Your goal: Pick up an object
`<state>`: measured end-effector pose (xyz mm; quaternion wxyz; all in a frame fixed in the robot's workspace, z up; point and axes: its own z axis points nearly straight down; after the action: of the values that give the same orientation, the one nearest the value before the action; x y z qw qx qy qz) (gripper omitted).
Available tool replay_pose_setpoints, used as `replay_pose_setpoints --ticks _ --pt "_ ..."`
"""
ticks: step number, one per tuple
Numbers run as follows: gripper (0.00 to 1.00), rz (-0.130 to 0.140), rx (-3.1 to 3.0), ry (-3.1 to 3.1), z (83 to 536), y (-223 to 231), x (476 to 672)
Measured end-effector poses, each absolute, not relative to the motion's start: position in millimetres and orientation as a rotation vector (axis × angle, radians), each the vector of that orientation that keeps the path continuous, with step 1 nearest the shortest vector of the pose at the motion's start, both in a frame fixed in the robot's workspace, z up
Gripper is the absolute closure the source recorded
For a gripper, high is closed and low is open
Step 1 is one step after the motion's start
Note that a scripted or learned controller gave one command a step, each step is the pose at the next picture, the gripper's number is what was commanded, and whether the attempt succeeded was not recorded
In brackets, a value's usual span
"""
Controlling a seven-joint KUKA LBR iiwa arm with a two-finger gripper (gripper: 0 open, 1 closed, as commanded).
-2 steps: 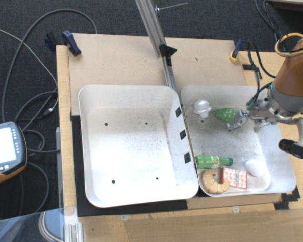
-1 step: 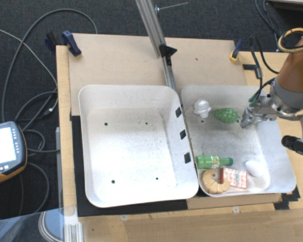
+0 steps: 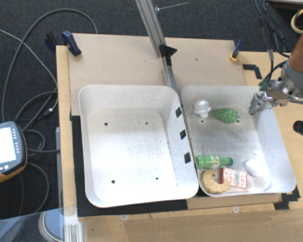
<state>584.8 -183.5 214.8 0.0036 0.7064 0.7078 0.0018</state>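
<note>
the gripper (image 3: 257,104) hangs over the far right edge of the right bin (image 3: 280,150), and it is too small and blurred here to tell whether its fingers are spread or closed; nothing can be seen between them.

nearest to the fingers, just to their left, lies a green knobbly object (image 3: 226,115), and a little further left a white cap-shaped piece (image 3: 202,108). well toward the front of the bin from the fingers sit the rest: a white rounded lump (image 3: 256,168) near the right wall, a red and white packet (image 3: 235,178), a tan ring-shaped pastry (image 3: 215,181) touching the packet, and a green bottle (image 3: 213,161) lying on its side just behind the pastry. the left bin (image 3: 91,135) is far off to the fingers' left.

as a judgement, the main risk is the bin wall: a straight descent from here would probably strike the rim or sloped side rather than any object. the green knobbly object looks rounded and may roll or squirt sideways if pinched off-centre. at the front, the packet, pastry and bottle are crowded, so a finger could land on a neighbour and close on nothing.
</note>
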Motion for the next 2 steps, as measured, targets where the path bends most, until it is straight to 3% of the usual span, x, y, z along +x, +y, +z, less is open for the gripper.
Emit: replay_pose_setpoints --ticks 1,2 --pt "1.0 0.006 2.215 2.218 269.4 -183.6 586.3" --pt "1.0 0.006 2.212 2.228 275.7 -129.6 597.9"
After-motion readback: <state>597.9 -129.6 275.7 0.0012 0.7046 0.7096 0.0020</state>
